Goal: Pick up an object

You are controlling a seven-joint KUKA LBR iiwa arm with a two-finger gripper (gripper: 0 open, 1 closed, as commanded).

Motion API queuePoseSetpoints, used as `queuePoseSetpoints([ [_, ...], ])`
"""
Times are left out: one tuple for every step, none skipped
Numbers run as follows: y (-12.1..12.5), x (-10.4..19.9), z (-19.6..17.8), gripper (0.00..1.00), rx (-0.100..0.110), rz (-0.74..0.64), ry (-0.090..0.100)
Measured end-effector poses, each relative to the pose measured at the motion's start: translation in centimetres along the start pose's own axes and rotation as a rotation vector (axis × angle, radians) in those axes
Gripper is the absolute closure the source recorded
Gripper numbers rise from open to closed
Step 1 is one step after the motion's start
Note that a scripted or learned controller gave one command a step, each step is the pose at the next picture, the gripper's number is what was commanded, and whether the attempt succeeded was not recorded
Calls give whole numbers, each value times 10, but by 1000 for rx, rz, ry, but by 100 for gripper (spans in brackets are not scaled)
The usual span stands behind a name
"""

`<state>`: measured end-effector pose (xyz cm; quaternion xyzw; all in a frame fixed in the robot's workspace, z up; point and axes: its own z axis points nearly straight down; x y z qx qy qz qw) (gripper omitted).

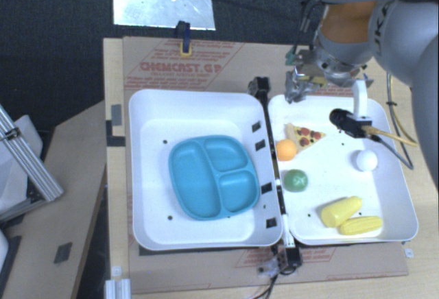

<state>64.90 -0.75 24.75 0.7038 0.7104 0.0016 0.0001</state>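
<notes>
Over the far left corner of the right bin (329,177), the gripper (296,94) hangs above the rim, not yet down among the things; whether it is open or shut cannot be made out from this slant. Nothing shows in its grasp.

The closest candidate looks to be the pizza slice (306,134), lying flat on the bin floor just beyond the gripper. It is thin, so a good grasp probably means coming straight down over it and closing across its narrow width, low enough to catch the edges. The orange ball (286,149) sits just beside the slice's near corner, close to the divider wall — a descent that drifts that way could knock it rolling (round things rarely wait to be caught).

Further off in the same bin are a green ball (295,180), a white ball (365,160), a yellow block (341,210) and a corn cob (361,225) — all well apart from the slice. A blue plate (212,177) lies in the left bin (154,119), out of the way on the table (226,57).
</notes>
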Motion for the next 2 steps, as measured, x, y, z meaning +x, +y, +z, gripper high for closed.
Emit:
queuePoseSetpoints([
  [-14, 41, 8, 100, 3, 1, -1],
  [-41, 92, 16, 100, 4, -1, 0],
])
